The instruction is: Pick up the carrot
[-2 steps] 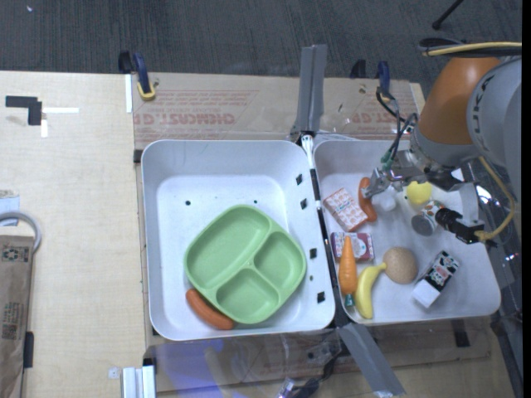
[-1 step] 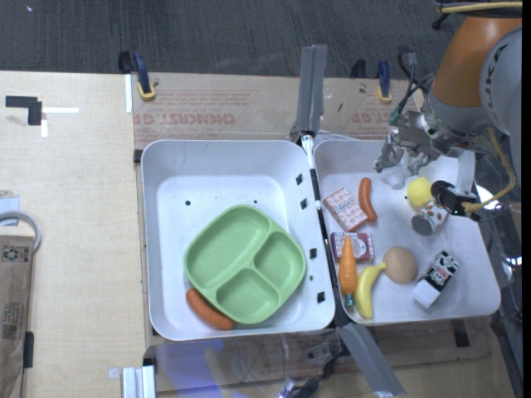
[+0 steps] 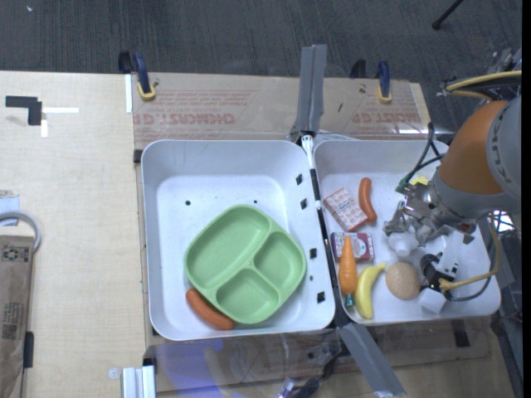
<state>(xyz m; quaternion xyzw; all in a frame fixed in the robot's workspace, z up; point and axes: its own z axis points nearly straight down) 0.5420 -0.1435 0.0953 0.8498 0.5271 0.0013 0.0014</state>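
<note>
One carrot (image 3: 347, 269), long axis running from front edge toward back edge of right bin (image 3: 465, 309), green top rearward, hard by the left wall, touching banana (image 3: 366, 289), tan ball (image 3: 402, 279) beyond, gripper (image 3: 408, 230) hovering nearby toward the right wall.

floor (image 3: 207, 15): dark grey carpet | bench (image 3: 66, 189): pale wood | cardboard sheet (image 3: 249, 106): clamped on bench

In the right white bin (image 3: 465, 305), the slim orange carrot (image 3: 347, 268) lies beside a yellow banana (image 3: 366, 289) and a tan round potato (image 3: 402, 279). The grey gripper (image 3: 406, 232) hovers nearby, apart from the carrot. A green divided plate (image 3: 245, 264) fills the left bin (image 3: 166, 222).
</note>
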